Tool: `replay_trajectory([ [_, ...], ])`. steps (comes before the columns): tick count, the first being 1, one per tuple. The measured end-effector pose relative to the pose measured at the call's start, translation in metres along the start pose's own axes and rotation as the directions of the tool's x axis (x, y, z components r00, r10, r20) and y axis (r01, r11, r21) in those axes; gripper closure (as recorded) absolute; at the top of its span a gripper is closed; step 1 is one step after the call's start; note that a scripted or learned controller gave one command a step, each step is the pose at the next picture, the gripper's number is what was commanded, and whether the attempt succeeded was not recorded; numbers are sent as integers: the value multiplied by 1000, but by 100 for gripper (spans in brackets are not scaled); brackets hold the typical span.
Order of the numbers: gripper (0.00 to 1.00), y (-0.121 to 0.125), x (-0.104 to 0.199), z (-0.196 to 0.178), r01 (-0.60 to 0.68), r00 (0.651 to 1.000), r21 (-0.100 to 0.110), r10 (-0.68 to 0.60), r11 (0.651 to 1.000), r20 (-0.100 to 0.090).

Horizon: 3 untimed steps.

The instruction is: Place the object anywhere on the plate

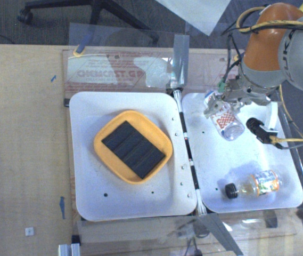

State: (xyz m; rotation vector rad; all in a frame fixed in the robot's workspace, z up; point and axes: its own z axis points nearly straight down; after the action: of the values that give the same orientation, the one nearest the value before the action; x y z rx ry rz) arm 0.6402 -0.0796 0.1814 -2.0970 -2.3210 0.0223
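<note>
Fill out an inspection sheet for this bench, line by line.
Surface: two white bins side by side on a wooden bench.
Job's things: yellow plate in the left bin, dark slab on it; checkered cup in the right bin, under the gripper.
Clutter: clear bottle lying in the right bin.
Grippers: low over the cup; grasp unclear.
Cables: yellow cable near the wrist.
Surroundings: office chair base and paper sheet behind the bench.

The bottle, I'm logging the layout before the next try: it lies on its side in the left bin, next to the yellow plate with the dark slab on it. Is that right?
Not quite. The camera view shows the bottle lying on its side in the right bin, near its front edge. The yellow plate with the dark slab sits in the left bin.
</note>
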Motion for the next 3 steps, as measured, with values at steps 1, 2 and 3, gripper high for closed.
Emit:
replay_trajectory([
  [1,100,13,50,5,71,997,32,-71,997,8],
  [2,100,19,119,-8,181,983,-26,-181,983,7],
  [3,100,41,145,-6,660,751,-20,-660,751,18],
])
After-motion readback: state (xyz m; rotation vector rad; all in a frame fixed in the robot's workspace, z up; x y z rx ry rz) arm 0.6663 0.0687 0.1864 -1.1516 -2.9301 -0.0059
